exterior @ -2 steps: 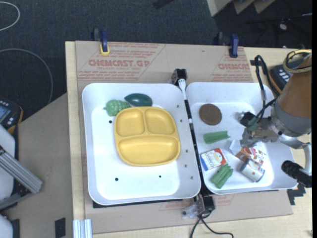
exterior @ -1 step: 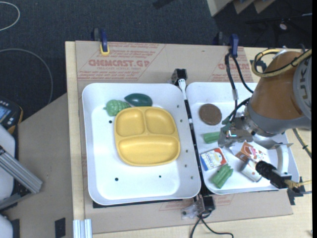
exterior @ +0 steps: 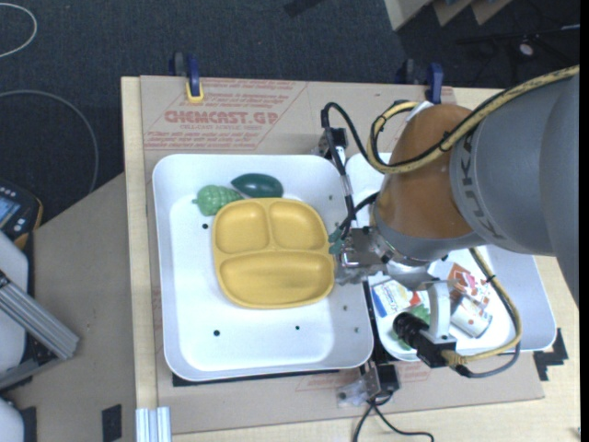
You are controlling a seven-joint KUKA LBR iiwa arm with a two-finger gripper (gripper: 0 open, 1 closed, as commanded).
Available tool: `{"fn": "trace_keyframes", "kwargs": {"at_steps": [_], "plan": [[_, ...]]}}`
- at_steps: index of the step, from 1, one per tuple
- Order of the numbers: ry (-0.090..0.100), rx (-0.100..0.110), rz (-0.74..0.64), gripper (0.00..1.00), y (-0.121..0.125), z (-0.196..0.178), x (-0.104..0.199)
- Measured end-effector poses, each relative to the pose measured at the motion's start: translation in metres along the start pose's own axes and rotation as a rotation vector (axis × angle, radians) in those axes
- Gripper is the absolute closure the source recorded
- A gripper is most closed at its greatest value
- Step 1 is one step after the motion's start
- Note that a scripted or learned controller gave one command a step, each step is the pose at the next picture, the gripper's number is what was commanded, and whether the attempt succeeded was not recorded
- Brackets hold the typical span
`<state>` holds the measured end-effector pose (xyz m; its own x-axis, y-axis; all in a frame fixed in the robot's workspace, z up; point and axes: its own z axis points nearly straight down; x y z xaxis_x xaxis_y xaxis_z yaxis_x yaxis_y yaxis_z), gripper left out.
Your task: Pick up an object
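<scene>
The gripper point(exterior: 342, 252), whose opening I cannot tell, sits at the 3 o'clock rim of the yellow three-compartment plastic plate point(exterior: 272, 252) in the left white bin point(exterior: 267, 348), so it should clamp the rim squarely.

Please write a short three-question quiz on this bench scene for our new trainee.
1. True or false: the yellow divided plate lies in the left bin.
2. How many compartments does the plate have?
3. What touches the plate's far-left rim? A) light green object B) a red can C) a blue cup

Key: 1 true; 2 three; 3 A. The dark green object lies just behind the plate, and the gripper is at its right edge.
</scene>
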<state>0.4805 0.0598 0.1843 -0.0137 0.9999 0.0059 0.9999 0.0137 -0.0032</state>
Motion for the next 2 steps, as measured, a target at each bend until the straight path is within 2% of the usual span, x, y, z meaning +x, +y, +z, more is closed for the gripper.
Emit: {"fn": "trace_keyframes", "kwargs": {"at_steps": [1, 2], "plan": [[-0.001, -0.021, 0.008, 1.0, 0.001, -0.15, 0.02], [-0.001, -0.017, 0.005, 1.0, 0.0, -0.251, 0.083]]}}
